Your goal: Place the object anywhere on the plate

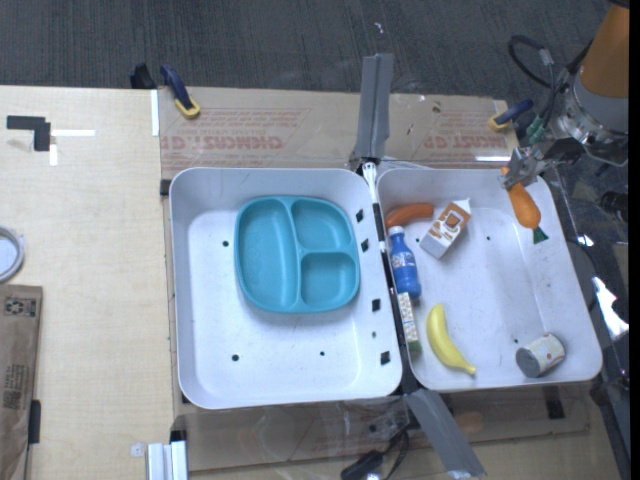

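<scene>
so i read my fingers [520, 180] as pinching the orange plastic carrot [525, 209], lifted over the right white bin [575, 298], away from the teal divided plate [297, 253].

Two bins [190, 298], one plate [297, 254], six small objects [449, 340].

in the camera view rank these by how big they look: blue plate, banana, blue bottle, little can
1. blue plate, by far the largest
2. banana and blue bottle, close in length; too alike to rank
3. little can, smallest

All lie at similar distance, so nearness hardly matters.
</scene>
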`<state>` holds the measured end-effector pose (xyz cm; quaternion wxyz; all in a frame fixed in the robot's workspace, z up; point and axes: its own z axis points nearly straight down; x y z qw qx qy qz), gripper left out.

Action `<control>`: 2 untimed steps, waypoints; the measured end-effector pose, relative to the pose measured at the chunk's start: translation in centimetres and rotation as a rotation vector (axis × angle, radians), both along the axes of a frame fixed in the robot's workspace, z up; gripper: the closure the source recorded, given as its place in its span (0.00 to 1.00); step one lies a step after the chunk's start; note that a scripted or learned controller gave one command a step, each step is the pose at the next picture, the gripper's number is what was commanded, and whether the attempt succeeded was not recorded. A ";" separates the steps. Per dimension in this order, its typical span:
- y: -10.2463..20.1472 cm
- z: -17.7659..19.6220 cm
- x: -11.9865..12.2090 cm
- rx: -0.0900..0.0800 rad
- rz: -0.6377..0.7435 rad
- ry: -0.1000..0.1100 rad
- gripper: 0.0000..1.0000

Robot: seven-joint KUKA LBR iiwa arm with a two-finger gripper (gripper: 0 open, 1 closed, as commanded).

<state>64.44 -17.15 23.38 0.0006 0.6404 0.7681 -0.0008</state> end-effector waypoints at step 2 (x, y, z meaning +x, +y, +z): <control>13.4 -4.2 -0.9 0.001 0.322 -0.001 1.00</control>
